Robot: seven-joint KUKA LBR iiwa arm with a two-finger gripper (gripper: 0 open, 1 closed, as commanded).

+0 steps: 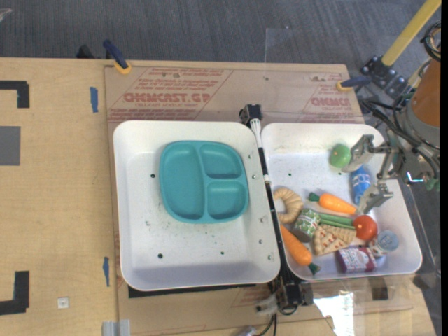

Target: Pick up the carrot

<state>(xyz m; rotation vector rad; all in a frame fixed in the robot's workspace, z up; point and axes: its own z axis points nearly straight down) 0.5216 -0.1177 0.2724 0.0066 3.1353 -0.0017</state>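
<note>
**Gripper hangs open over the right bin, carrots lying loose**

Gripper (371,172) sits at the right side of the right bin (301,140), its two metal fingers (362,146) spread apart with nothing between them. A blue bottle (360,184) lies in the gap below the fingers, and a green ball (340,156) rests just to their left.

One carrot (334,203) lies near the middle of this bin, its green top pointing left, just left of the lower finger and not touched by it. A second carrot (297,248) lies against the bin's left wall, lower down. Between them sit a tan ring (288,203), a green leafy piece (306,224) and a waffle-like cracker (332,239). A red tomato (365,226), a purple packet (355,260) and a small blue disc (388,241) crowd the lower right corner.

In the left bin (140,250) rests a teal divided plate (204,180).
</note>
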